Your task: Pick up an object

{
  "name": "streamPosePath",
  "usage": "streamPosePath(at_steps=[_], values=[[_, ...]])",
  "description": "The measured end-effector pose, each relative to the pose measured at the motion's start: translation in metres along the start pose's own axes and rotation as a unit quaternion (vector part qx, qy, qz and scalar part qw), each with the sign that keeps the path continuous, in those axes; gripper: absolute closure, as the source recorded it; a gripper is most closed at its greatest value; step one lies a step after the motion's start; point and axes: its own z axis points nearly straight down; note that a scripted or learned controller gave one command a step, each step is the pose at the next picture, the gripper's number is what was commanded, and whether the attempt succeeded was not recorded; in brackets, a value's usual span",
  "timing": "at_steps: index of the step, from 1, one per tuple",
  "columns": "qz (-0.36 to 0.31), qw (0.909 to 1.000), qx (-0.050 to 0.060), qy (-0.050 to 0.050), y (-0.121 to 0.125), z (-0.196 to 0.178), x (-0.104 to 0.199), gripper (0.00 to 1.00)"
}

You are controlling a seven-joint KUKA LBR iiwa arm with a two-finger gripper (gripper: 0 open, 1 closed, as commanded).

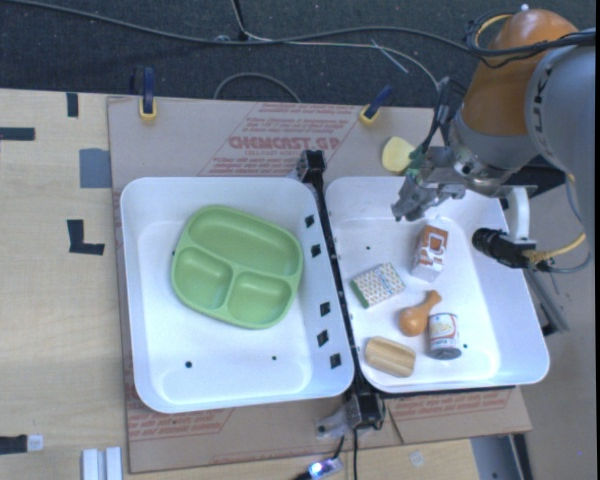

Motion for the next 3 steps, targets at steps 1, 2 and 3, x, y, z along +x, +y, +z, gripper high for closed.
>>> streamPosePath(at_steps=[1, 2, 3], values=[[0.001, 1.0000, 0.001, 0.000, -0.005, 0.007, 0.047, 1.00], [0.000, 1.0000, 0.001, -0.001, -0.002, 0.014, 0.106, 1.00], [0.000, 1.0000, 0.001, 0.000, 0.003, 0.017, 0.163, 1.00]])
